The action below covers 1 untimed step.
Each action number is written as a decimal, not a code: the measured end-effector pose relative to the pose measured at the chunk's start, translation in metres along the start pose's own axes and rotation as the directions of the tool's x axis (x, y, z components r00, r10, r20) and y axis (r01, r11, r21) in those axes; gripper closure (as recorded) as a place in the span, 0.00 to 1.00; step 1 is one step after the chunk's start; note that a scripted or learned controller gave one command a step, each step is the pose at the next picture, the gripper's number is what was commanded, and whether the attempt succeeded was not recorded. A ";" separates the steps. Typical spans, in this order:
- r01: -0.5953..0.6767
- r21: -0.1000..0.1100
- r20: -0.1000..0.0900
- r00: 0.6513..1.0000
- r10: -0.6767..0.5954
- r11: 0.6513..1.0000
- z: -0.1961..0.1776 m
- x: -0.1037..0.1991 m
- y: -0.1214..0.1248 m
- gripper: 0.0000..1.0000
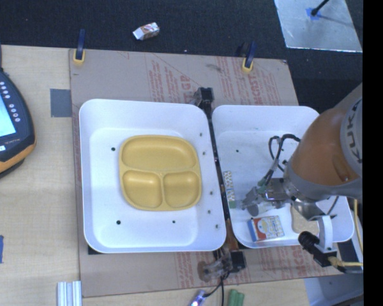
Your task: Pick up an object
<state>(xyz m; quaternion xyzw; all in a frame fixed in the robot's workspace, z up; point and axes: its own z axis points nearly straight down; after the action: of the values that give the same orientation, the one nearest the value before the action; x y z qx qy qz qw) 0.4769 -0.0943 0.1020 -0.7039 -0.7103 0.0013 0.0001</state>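
We see the arm (325, 152) reaching in over the right bin (242, 123), its gripper (258, 197) low above the bin floor toward the near edge. We cannot tell whether the gripper is open or closed. A small card box (267, 227) lies flat in the right bin just beside the gripper, against the near edge. The left bin (92, 171) carries a yellow divided plate (159, 171) at its middle.
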 end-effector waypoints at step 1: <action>-0.003 -0.001 -0.004 1.000 0.003 1.000 -0.093 0.094 0.064 1.00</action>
<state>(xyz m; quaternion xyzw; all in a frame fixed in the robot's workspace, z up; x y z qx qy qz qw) 0.5403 0.0001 0.1943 -0.7049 -0.7093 -0.0004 0.0009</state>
